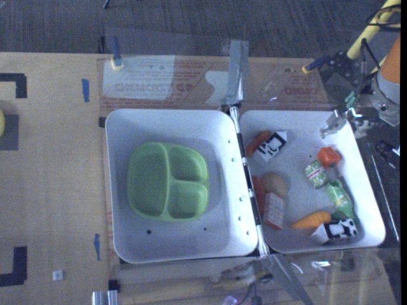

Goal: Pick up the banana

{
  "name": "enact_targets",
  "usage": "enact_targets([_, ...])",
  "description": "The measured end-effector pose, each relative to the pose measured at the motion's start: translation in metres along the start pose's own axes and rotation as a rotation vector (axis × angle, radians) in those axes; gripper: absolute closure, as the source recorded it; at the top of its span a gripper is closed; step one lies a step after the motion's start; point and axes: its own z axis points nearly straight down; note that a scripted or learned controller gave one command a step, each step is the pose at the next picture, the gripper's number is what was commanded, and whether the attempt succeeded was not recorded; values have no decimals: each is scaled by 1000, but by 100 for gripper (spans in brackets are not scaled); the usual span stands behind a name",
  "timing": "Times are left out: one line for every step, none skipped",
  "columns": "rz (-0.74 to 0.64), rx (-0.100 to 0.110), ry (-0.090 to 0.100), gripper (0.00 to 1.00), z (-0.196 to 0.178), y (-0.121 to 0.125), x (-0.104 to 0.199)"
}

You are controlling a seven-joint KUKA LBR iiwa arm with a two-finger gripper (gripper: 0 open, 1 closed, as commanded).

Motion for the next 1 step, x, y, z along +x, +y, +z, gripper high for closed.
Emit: enact_targets([-279,1,1,0,51,-60,63])
